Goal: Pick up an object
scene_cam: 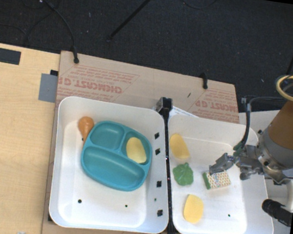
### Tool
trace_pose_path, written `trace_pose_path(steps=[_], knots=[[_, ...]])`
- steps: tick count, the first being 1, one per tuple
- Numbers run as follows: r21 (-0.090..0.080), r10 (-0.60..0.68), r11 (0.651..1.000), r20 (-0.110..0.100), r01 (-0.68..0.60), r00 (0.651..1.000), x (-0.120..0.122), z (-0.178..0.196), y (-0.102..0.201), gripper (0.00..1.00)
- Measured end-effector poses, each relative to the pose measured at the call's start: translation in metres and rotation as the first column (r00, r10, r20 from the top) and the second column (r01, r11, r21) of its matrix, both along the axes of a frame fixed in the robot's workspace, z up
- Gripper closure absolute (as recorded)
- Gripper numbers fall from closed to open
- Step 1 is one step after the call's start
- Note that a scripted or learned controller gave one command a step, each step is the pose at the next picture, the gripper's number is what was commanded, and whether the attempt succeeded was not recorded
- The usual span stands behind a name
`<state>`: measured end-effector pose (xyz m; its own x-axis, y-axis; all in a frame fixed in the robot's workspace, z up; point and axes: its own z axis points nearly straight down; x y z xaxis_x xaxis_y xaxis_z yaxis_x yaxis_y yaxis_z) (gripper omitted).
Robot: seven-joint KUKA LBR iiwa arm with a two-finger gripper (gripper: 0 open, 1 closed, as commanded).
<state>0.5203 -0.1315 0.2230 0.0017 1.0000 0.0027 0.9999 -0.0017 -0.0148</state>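
White right bin [250, 226] holds the patterned sponge block [218, 180], which lies just right of the green leafy piece [183, 174]. Gripper [221, 165] sits directly above the block, touching or nearly touching its top; whether the fingers are spread or pressed together cannot be determined. Judged step: descent onto the target. Next move requires closing around the block, then lifting clear.
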Motion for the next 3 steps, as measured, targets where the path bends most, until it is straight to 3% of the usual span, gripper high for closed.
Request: trace_pose_path(steps=[1,3], knots=[[-0.001,0.002,1.0,0.011,-0.002,1.0,0.002,0.006,0.0,0.0],[0.0,0.001,1.0,0.006,-0.001,1.0,-0.001,-0.104,0.009,0.0]])
